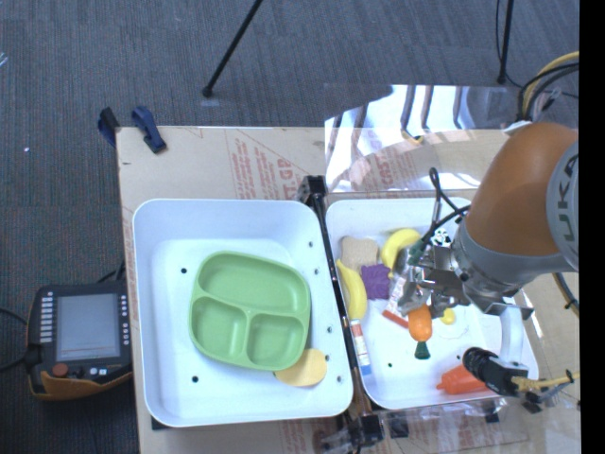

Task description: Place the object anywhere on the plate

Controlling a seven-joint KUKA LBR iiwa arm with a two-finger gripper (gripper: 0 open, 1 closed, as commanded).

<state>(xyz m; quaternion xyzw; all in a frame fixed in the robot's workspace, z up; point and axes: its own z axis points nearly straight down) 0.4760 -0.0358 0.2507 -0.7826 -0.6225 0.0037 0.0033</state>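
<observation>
Camera view: The green plate (250,310), with three compartments, lies in the left bin (156,253) at lower centre of the frame; nothing rests in its compartments, though a pale yellow piece (302,369) touches its lower right rim. The hand (421,291) is seen over the right bin (378,218), just above a toy carrot (420,327) among other toy foods. Whether the hand is clenched or released cannot be told. The placing is judged not yet done; pick-up and transfer to the plate remain.

My gripper (416,296) hangs over the right white bin (378,218), above the orange toy carrot (420,326). The green three-compartment plate (250,310) lies in the left white bin (156,253).
</observation>
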